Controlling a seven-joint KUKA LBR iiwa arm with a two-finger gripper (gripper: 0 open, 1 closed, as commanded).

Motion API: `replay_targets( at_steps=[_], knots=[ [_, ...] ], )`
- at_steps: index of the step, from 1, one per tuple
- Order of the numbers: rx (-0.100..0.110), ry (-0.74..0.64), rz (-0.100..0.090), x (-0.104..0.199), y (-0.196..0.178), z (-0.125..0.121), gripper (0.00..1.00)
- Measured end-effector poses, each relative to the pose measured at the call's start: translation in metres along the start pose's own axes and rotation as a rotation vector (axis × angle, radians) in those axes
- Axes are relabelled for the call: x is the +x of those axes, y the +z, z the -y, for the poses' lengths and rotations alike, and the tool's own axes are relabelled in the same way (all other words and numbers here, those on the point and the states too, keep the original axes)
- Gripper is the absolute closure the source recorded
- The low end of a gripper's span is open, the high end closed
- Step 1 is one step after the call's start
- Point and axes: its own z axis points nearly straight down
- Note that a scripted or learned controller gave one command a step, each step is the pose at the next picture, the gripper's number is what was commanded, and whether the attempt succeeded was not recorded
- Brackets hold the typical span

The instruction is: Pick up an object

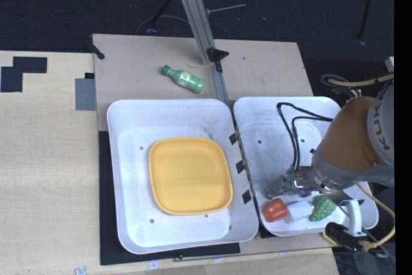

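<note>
Readable text: partial black lettering "KU" on the grey arm link (386, 132), reading vertically at the far right of the frame. The green bottle (183, 79) has a pale label band, too small to read.

Landmark = yellow plate (190, 175): square with rounded corners, smooth matte plastic, shallow raised rim. It lies flat in the left bin (122, 138), a white shallow tray with rounded corners and a speckled, scuffed floor.

Right of the plate, across 3 small black clips on the shared bin edge, is the right bin (264, 119), same white tray. Its floor is dull grey and worn.

Right and slightly below the plate, in the right bin's near part: a red rounded object (275, 209), glossy, looks like a toy tomato or pepper. Further right is a green bumpy, leafy-shaped object (322, 208). A white flat piece lies between them.

Gripper (290, 184): metallic, low over the right bin floor just above the red object, right of the plate. Can't tell finger state, too small and cluttered. Nothing visibly held.

The orange wrist band (344, 135) is smooth and rounded. A black cable loops from it over the right bin.

Above the plate, outside the bins on the tan board: the green bottle lying on its side. An extruded aluminium bar (196, 6) slants up beyond it.
</note>
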Motion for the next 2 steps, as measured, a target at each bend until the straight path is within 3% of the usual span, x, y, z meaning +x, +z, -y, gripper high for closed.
replay_targets(
  at_steps=[1, 2],
  knots=[
    [-0.005, 0.003, 0.001, -0.002, -0.012, -0.001, 1.00],
    [-0.008, 0.001, 0.002, 0.003, -0.055, -0.003, 1.00]
  ],
)
